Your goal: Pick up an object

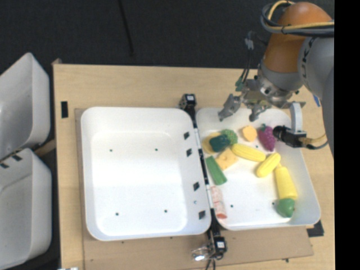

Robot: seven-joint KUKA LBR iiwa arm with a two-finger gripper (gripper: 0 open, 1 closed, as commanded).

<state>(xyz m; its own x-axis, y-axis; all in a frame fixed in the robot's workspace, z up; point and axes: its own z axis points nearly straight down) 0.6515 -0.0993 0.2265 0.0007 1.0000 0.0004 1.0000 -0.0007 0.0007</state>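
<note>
The left bin [135,173] sits on the wooden bench [67,89] with nothing resting in it; its white floor shows a few small dark marks.

The right bin [306,207] carries all the candidates for picking, a cluster of toy foods. Along its left wall lie a small red-and-white tube-like item [217,201] and a green pepper-like piece [215,170]. Just beside that rest a pale yellow wedge [227,160] and a broccoli-like green piece [221,140]. Further right come a yellow banana [248,152], a small orange-yellow piece [249,133], a purple grape bunch [266,136], a second yellow piece [268,165], and a yellow corn cob [284,183] touching a green piece [285,207] at its lower end.

The gripper [242,110] hangs above the far edge of the right bin, its two fingers spread apart with nothing between them. It is near the orange-yellow piece and the grape bunch but apart from both.

Assessment: the pick is not yet made. Every object lies in the bin. What remains is the descent onto one item, closure and the lift.
</note>
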